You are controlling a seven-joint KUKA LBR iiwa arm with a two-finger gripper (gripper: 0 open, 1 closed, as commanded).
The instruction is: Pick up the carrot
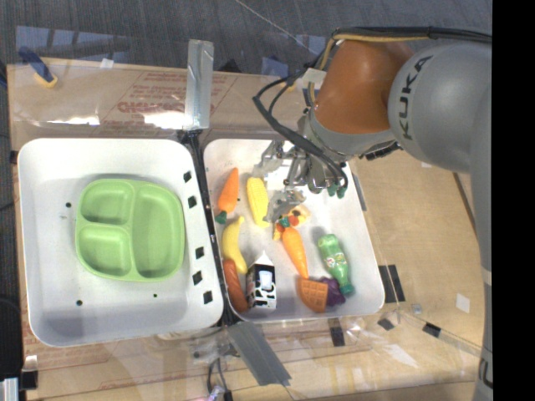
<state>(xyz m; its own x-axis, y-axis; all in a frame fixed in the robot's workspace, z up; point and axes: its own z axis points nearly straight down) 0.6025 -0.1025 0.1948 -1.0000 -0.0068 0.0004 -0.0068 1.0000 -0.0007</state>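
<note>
The metal two-finger gripper (288,197) is seen low in the right white bin (368,224), just above the top of the orange tapered plastic carrot (293,250). Much of it is masked by the wrist and black cables, so it cannot be told whether it is released or clenched, or whether the carrot is touched.

The carrot lies near the middle of that bin, smooth and pointing toward the near wall. A small multicoloured item (291,217) at its top is too blurred to be identified.

Beside it are a green plastic bottle (333,260), a yellow corn-like piece (257,199), a curved yellow banana (233,244) and a black-and-white carton (262,286).

A glossy green divided plate (129,229) rests in the left white bin (42,182).
</note>
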